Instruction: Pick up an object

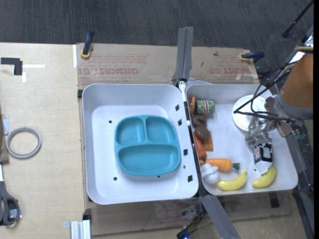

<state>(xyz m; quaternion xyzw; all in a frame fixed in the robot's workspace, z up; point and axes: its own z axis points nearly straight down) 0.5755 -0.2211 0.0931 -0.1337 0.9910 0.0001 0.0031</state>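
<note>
The right bin point(227, 133) holds several toy foods. A green can point(205, 106) lies at its back left, with brown pieces point(201, 127) just in front of it. An orange carrot point(220, 163) and a white lump point(210, 175) sit near the front left. Two yellow bananas point(233, 182) point(265, 177) lie along the front wall. A small white plate point(245, 114) rests at the back right. My gripper point(255, 135) hangs low over the right side of this bin, just in front of the plate and behind the right banana. I see nothing held in it.
The left bin point(94, 143) carries a blue divided plate point(147, 145). A grey tape ring point(22, 142) and scissors point(9, 209) lie on the bench at far left. A metal divider point(184, 54) runs between the bins at the back.
</note>
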